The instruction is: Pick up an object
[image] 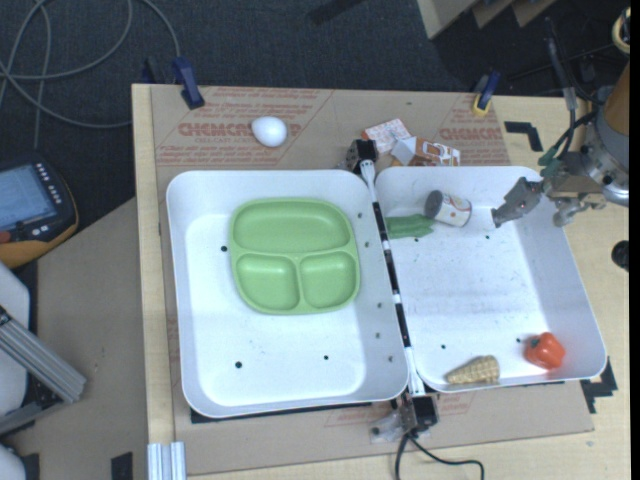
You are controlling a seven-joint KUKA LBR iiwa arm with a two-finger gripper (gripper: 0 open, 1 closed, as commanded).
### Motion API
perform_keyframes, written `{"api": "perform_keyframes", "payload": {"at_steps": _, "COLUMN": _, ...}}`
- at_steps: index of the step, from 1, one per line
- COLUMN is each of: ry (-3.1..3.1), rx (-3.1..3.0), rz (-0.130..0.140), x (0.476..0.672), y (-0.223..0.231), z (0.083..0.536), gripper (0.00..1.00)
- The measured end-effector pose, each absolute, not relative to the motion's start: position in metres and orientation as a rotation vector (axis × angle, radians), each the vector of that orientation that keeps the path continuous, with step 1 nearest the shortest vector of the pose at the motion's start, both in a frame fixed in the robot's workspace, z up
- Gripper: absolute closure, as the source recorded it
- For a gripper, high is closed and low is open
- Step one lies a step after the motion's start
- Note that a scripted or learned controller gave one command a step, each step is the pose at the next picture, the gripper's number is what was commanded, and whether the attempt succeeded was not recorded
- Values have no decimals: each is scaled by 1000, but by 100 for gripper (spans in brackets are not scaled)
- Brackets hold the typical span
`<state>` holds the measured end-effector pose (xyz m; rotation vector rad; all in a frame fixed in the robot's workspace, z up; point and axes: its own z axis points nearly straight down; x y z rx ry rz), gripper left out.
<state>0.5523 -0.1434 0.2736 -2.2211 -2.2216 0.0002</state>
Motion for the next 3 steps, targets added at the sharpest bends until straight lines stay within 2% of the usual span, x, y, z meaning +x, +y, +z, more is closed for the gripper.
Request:
{"api": "perform_keyframes", "payload": {"at_steps": 1, "ry": -2223, "rx": -2221, "rz": 0, "x": 622, "y": -128, "z": 191, "gripper": 0}}
{"api": "perform_keyframes", "payload": {"at_steps": 2, "ry": -2220, "rx": -2219, "rz": 3, "x": 651, "y": -136, "z": 97, "gripper": 0}}
{"api": "perform_keyframes", "payload": {"at_steps": 3, "ry": -2224, "rx": -2221, "rz": -1, "x": 652, "y": -136, "z": 108, "gripper": 100}}
